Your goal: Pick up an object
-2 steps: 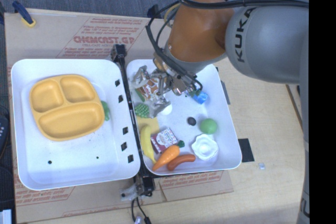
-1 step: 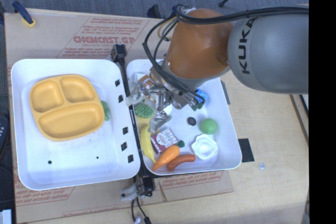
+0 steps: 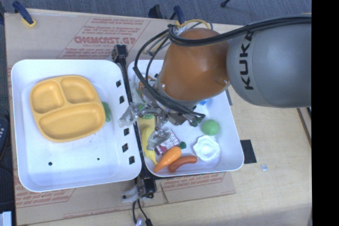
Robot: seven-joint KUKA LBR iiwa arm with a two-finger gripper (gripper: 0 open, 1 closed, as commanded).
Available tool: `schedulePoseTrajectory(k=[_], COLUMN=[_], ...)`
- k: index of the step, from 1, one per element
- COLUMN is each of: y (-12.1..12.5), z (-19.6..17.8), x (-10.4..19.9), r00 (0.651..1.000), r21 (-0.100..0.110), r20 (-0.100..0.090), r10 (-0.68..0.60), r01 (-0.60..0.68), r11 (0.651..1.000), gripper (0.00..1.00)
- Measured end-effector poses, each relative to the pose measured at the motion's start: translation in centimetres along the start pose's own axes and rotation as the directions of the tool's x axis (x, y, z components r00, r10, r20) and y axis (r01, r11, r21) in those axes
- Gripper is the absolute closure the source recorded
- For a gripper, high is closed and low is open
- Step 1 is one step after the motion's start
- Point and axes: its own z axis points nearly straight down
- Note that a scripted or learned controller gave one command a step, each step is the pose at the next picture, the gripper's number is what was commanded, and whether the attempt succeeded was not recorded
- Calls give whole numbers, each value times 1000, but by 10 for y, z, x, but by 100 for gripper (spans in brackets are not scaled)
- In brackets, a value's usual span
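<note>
Hand lowered into right bin; grip state undetermined.
The hand [image 3: 151, 114] was observed above the bin's left side; the carrot [image 3: 168, 157] lay just below it in view, long axis running diagonally beside the sausage [image 3: 183, 162].

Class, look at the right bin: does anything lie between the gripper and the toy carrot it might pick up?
Nothing visible separates them. The gripper hangs over the yellow toy, just above the carrot. A red sausage touches the carrot's right side, crowding a grasp.
</note>
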Motion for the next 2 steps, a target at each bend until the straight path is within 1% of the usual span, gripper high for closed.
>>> schedulePoseTrajectory(k=[1,2], y=[-24,-112], z=[0,-1], x=[32,-26], r00=[943,823], r21=[3,3], r20=[2,2], r10=[-332,-569], r01=[332,569], r11=[943,823], gripper=[0,0])
